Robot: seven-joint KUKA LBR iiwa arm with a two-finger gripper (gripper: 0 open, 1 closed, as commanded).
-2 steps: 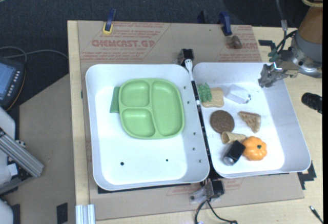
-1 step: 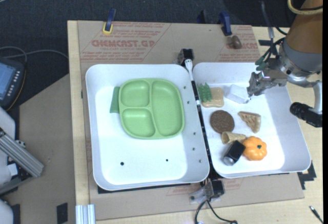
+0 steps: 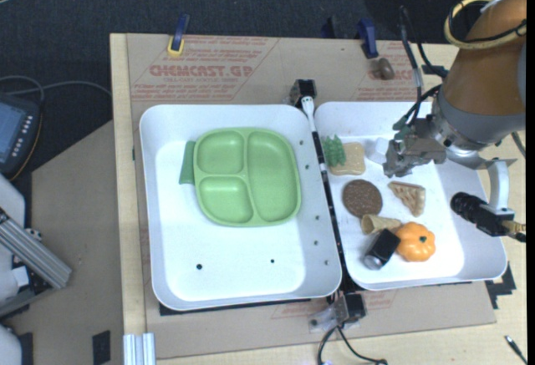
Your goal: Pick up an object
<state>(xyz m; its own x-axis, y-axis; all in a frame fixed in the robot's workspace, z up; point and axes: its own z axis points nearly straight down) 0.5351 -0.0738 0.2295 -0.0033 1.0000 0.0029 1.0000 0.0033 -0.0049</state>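
My gripper [image 3: 401, 164] hangs over the upper middle of the right bin [image 3: 476, 265], just above a tan wedge-shaped slice [image 3: 409, 196] and to the right of a pale bread slice [image 3: 353, 159]. Beside the bread lies a small green leafy piece [image 3: 335, 151]. A brown round patty [image 3: 362, 197] sits at the bin's left, with a small tan piece [image 3: 378, 223] below it. Toward the front, an orange pumpkin [image 3: 416, 242] lies against a black block [image 3: 383, 247]. Nothing shows in the gripper's grasp.
The left bin [image 3: 167, 255] holds a green divided plate [image 3: 247, 176]. The two bins meet at a black-edged divider [image 3: 324, 196]. Blue and yellow clamps [image 3: 177, 36] sit on the board's far edge.
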